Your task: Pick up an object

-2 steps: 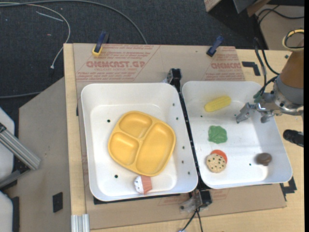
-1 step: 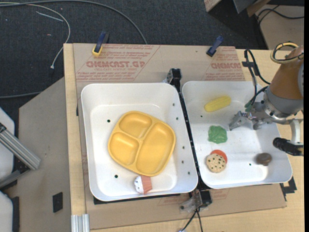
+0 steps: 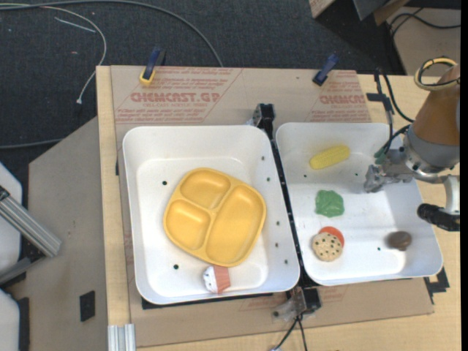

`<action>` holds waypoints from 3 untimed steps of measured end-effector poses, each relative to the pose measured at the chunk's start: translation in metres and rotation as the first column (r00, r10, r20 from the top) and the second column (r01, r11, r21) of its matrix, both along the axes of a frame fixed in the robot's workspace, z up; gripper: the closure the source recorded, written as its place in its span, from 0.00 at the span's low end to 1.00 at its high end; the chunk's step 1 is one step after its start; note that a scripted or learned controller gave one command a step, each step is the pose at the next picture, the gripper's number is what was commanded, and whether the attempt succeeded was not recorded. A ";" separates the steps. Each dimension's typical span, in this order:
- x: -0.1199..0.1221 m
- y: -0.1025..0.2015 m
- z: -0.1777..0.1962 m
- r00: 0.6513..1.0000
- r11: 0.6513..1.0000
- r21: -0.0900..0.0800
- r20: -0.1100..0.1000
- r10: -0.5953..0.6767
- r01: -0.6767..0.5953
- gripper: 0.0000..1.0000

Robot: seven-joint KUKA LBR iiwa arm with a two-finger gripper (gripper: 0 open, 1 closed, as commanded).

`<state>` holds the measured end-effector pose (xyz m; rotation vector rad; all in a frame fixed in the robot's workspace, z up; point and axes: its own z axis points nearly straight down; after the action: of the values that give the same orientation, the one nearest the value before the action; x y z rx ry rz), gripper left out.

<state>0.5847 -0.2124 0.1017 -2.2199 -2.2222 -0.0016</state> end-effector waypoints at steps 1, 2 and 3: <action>-0.007 -0.006 0.057 1.000 1.000 -0.003 0.004 -0.001 0.001 1.00; -0.010 0.003 0.107 1.000 1.000 -0.002 0.003 0.000 0.000 1.00; -0.007 0.012 0.157 1.000 1.000 -0.003 0.007 0.001 -0.001 1.00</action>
<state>0.5782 -0.2006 0.2584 -2.2236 -2.2288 -0.0057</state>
